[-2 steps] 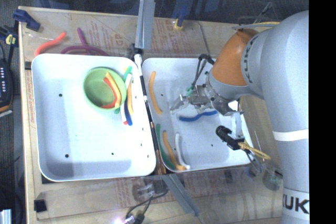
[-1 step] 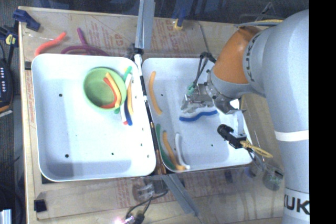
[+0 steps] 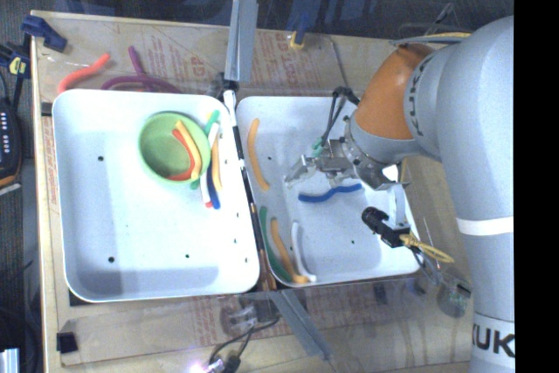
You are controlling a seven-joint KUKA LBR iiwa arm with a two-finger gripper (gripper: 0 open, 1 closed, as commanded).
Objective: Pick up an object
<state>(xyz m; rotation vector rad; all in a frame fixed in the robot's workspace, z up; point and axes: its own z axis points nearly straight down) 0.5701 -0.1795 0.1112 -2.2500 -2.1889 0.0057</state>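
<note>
We see a blue curved piece (image 3: 329,193) lying on the floor of the right bin (image 3: 349,271), just below our gripper (image 3: 307,168). Above that blue piece, the gripper's metal fingers stand spread apart with nothing between them. Left of it, an orange strip (image 3: 252,144) lies by the bin's left wall. Farther left, the left bin (image 3: 131,266) carries a green bowl (image 3: 164,148) with coloured strips.
</note>
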